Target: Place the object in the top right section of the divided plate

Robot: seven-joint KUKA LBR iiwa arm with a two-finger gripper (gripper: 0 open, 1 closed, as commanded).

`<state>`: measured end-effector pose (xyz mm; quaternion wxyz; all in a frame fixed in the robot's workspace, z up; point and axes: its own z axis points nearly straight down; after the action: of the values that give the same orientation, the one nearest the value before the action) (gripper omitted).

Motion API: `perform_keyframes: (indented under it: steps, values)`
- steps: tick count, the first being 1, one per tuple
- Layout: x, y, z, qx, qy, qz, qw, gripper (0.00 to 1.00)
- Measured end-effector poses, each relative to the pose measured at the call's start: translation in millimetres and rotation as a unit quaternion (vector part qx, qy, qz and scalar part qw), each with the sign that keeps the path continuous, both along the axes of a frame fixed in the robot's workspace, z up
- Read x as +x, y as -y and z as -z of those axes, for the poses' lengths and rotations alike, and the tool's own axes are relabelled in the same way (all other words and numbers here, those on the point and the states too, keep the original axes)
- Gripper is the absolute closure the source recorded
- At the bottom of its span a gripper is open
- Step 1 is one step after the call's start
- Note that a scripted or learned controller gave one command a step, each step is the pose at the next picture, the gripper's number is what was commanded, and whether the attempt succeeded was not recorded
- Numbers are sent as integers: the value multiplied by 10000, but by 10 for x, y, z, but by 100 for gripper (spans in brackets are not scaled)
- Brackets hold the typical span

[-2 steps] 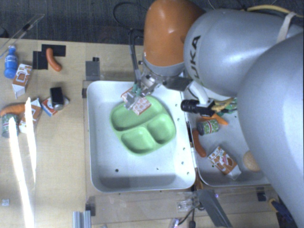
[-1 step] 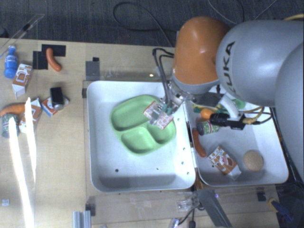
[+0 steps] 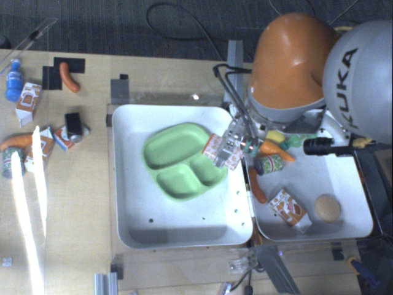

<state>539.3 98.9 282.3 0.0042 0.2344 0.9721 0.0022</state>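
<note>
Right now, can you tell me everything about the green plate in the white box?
The green plate is pale green and looks like smooth plastic. It has rounded corners and three hollows: one large and two smaller. It lies flat but turned at a slant on the floor of the left bin, in its upper middle. No food is seen in its hollows. At its upper right edge a small red-and-white carton overlaps the rim, right where the gripper is.
</note>
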Motion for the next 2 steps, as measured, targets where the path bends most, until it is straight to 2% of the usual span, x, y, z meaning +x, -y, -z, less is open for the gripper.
perform_keyframes:
  steps: [1, 2]
  values:
    - [-427, -300, 430, -9, -16, -1498, 9887, 100]
    - [-512, -34, 483, -3, -19, -121, 9999, 100]
